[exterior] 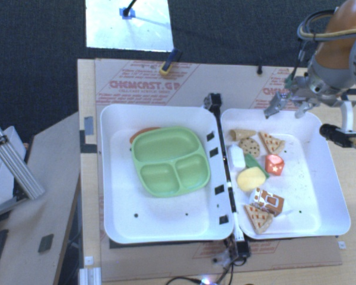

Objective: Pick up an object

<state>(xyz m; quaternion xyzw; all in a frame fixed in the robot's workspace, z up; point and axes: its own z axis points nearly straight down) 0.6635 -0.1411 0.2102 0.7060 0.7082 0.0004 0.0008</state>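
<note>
The two-finger metal gripper [288, 107] hangs above the far edge of the right shallow white plastic bin [329, 186], its fingers spread apart with nothing between them, under the grey arm with its orange band [343, 25].

The right bin holds the small toy foods in a loose column along its left side. Three are tan waffle-patterned wedges: one [272, 142] near the far end, a darker round-edged one [249, 147] just beside it, and one [258, 218] at the near end. There is one tan cone-shaped piece [241, 134], one white oblong block [237, 157], one red rounded piece [275, 164], one yellow lemon-like piece [251, 179] lying on a green scrap, and one brown-and-white frosted block [269, 200].

The left shallow white plastic bin [121, 218] holds one pale green three-compartment tray [169, 160], with one orange-edged item peeking from under its far-left corner.

Both bins sit on a pale board printed with red lettering [145, 82], laid on a wooden bench [53, 159]. Dark carpet [35, 46] lies beyond, with one pale square sheet [127, 16] on it.
</note>
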